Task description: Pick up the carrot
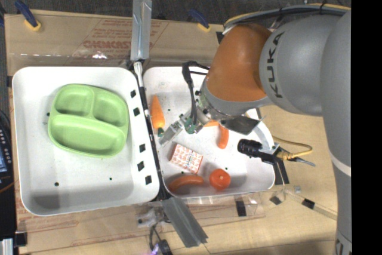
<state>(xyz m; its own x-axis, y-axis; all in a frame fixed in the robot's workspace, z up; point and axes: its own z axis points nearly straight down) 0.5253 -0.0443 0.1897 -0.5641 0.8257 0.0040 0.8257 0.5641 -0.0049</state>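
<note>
The carrot [157,113] is a slim orange stick lying lengthwise against the left wall of the right bin [262,179], close to the divider. My gripper [172,131] hangs low in that bin, just right of the carrot and a little nearer the front than its lower end. I see nothing held in it. The grey arm with its orange band [239,65] covers the back right part of the bin.
A green divided plate [89,118] lies in the left bin [30,188]. In the right bin are a small patterned box [186,157], a short orange piece [222,137], a round orange thing [219,178] and a reddish piece [186,183] by the front wall.
</note>
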